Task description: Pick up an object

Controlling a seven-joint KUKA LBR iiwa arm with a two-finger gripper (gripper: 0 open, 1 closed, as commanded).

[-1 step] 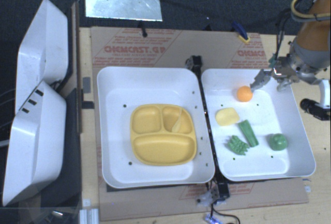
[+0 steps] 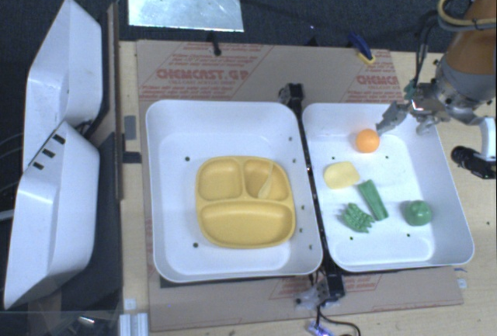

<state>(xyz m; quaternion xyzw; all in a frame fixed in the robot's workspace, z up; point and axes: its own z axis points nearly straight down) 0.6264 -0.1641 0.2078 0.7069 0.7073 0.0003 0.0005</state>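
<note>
White plastic forms the two shallow bins on the bench. The left bin [image 2: 167, 195] bears a yellow divided plate [image 2: 245, 200] with three compartments, lying flat near its middle. The right bin [image 2: 443, 195] holds five small things. An orange ball [image 2: 367, 141] sits toward the far side, with a pale yellow block [image 2: 341, 174] just in front of it and a little to the left. Nearer the front lie a long green piece [image 2: 373, 199], slanted, and a knobbly green piece [image 2: 357, 217] just beside it on the left, the two close enough that I cannot tell if they touch. A rounded green pepper-like toy [image 2: 418, 213] rests apart from them toward the right wall.

The gripper [image 2: 404, 117] hangs over the far right part of the right bin, just right of the orange ball and above it. Its two fingers stand spread apart, with nothing between them. The grey arm with its orange band [image 2: 470, 51] enters from the right edge.
</note>
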